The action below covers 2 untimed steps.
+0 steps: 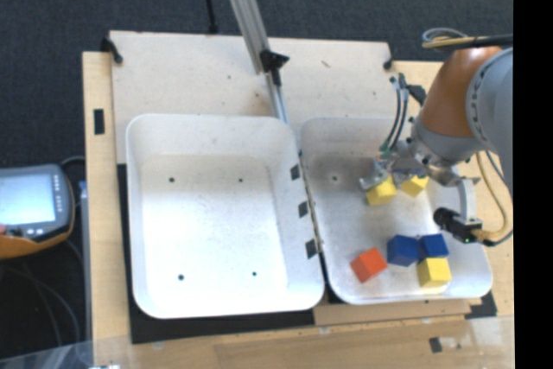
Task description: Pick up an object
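Arm [471, 104] cut off at right, only wrist section with orange band in frame. Its body covers the right bin's [333, 143] upper right corner and part of the far wall. Gripper [396, 177] too small and cluttered to tell its state; a yellow block [381, 192] sits right at it, contact unclear. Second yellow block [414, 184] partly hidden under the wrist. Handheld screen device [30, 207] cut by left edge. Worktop [99, 212] front clipped at bottom.

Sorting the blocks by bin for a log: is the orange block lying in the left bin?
No. The orange block lies in the right bin, next to a blue block.
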### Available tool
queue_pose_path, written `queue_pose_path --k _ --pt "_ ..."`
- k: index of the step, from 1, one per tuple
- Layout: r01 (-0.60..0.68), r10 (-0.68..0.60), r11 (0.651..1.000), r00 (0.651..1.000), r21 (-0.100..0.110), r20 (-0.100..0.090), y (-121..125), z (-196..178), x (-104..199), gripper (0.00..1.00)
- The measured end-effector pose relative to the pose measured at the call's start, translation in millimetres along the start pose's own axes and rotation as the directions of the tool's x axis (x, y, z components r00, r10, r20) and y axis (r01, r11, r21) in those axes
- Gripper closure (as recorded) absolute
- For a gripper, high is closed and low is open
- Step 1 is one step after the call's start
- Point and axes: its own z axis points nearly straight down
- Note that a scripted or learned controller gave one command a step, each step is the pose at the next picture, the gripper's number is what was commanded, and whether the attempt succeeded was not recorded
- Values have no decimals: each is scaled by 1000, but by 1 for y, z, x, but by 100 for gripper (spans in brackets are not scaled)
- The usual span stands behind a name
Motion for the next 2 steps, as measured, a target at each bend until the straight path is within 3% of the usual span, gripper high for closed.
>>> queue_pose_path --k 1,2 --pt "-5 4 1000 1000 -6 -9 35 -83 89 100" --pt "-5 5 1000 1000 2 -10 58 -78 176 100"
